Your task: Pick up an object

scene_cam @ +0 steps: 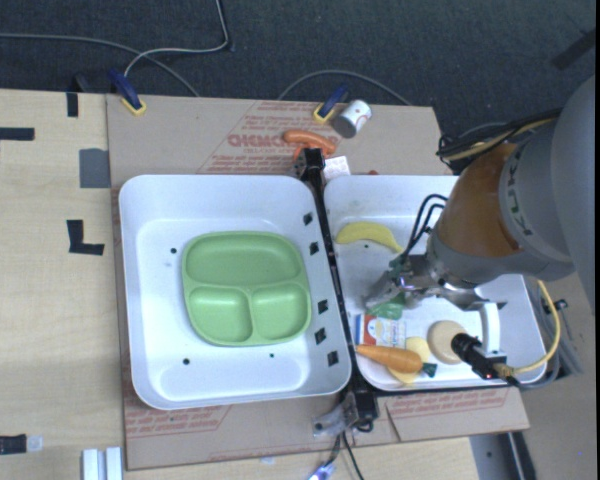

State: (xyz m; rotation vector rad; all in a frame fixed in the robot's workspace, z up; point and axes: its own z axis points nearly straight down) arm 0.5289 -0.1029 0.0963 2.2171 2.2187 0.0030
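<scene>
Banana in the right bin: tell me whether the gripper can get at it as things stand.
Probably yes. The banana lies uncovered near the bin's far wall, nothing on it, and the gripper hangs just beside it; the bin divider nearby could crowd it.

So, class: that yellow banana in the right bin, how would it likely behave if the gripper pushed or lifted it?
The banana looks like smooth, glossy plastic, so it is probably light and may slip between fingers. Its curved shape, lying flat on the right bin's floor, suggests it would spin or slide rather than roll. It lies apart from the carrot, so a push should disturb little.
</scene>
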